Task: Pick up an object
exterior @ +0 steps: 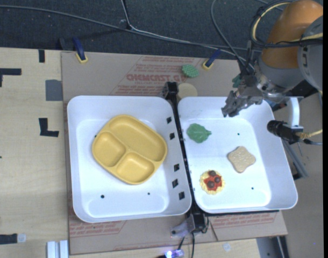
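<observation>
Pizza [212, 181] and toast [241, 159] are lying loose; gripper [232, 107], state unclear, is hanging over the bin rim [207, 100], risking a miss or clipping it.

Arm [309, 52] enters at 3 o'clock: grey casing, glossy orange band [293, 26] bulging above the wrist at 1 o'clock. Black cables [256, 28] loop round the orange section and trail off toward 11 o'clock. End effector [232, 107] dark grey metal, blocky, small teal-green spot on its housing. Black cylindrical fitting [282, 129] with white bracket sticks out at 4 o'clock of the wrist.
</observation>
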Controlling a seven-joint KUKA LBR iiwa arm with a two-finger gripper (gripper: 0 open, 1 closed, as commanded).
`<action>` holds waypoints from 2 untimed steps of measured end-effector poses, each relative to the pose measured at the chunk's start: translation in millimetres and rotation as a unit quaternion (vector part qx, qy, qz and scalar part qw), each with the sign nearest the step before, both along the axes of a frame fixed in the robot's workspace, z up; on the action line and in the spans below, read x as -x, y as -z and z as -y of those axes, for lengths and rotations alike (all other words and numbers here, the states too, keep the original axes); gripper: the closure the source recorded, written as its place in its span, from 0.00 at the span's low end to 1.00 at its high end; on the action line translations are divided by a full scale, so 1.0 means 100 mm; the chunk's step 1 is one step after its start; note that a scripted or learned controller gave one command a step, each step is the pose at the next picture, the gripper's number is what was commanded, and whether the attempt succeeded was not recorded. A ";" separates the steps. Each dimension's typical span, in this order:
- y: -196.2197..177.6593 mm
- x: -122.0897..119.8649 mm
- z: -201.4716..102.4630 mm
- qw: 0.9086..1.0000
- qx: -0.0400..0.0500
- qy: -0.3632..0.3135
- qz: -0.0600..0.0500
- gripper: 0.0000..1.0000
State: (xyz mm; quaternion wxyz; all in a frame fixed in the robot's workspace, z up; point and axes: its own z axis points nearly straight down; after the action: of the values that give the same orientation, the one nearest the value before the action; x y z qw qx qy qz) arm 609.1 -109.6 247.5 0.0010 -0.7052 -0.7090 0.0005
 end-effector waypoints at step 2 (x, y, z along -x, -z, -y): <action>0.05 -0.11 -1.17 1.000 0.000 -0.001 0.000 1.00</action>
State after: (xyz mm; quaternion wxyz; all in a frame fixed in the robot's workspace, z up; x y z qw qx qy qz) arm 620.4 7.3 242.6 0.0010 -0.7049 -0.7093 0.0004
